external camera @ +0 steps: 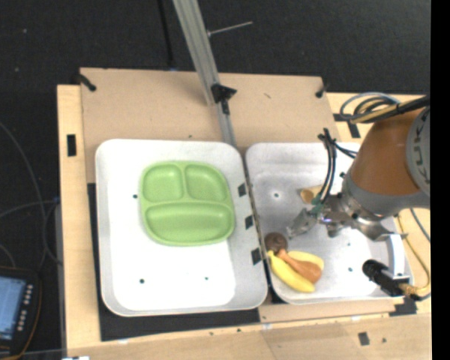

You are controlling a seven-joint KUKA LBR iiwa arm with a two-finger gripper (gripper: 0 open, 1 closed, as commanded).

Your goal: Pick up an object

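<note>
Seen from above at a slant: wooden worktop bearing two shallow white plastic bins side by side

In the left bin, a light green plastic plate with three compartments, lying flat toward the bin's far half

In the right bin, a small cluster near the front left corner: a yellow toy banana, an orange carrot-like piece resting on it and touching, and a small brown round object just beside their left end. Farther back in the same bin, a small tan object, partly hidden behind cables

Grey arm with an orange band reaching in from the right, bent down over the right bin. Metal claw pointing left and down, hovering above the bin floor, just behind and to the right of the brown object, near the banana cluster but apart from it. Nothing visible between the claw's tips; how far open, cannot tell at this size

Slanted metal pole rising from the worktop's back edge between the bins
</note>
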